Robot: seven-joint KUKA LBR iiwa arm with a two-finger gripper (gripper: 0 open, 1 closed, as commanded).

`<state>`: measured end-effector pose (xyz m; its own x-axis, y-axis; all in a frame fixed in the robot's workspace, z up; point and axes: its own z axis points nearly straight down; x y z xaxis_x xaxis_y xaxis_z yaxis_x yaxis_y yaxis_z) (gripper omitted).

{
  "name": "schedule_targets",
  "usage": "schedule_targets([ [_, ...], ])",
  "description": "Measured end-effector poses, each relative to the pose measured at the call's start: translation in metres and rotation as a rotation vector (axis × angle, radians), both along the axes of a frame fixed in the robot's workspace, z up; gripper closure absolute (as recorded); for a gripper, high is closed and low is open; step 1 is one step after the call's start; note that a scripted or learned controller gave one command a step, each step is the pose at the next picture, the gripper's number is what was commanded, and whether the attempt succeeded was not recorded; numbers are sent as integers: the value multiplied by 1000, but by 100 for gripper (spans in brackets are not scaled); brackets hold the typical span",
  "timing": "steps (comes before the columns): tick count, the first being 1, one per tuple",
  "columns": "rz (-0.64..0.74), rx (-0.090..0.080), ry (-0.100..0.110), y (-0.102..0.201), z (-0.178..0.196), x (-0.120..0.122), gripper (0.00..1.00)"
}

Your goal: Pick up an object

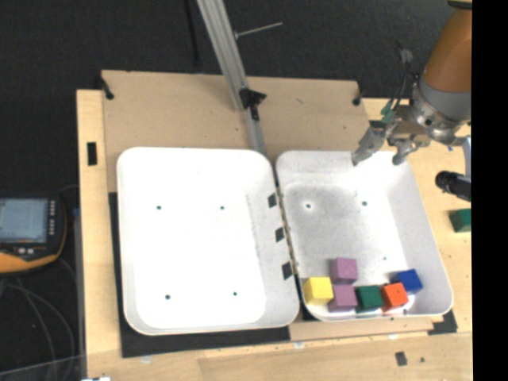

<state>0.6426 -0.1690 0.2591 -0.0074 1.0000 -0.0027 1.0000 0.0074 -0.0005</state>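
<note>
Above the far rim of the right bin [421,205], your claw [382,151] hangs with its 2 fingers spread wide, nothing between them. You see 6 blocks clustered at that bin's near edge, well apart from the claw: a yellow block [319,289], 2 purple blocks [344,270], a green block [369,298], an orange block [394,295] and a blue block [408,280]. The left bin [198,236] sits just beside it on the tabletop [175,109].
</note>
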Motion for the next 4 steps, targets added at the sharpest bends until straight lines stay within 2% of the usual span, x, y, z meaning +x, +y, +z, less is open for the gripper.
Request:
schedule_targets([
  [1,6,-2,-3,0,12,1,100],
  [2,-2,5,7,62,-81,-11,100],
  [3,2,6,-1,140,-61,-39,100],
  [4,1,5,-2,202,-62,-27,100],
])
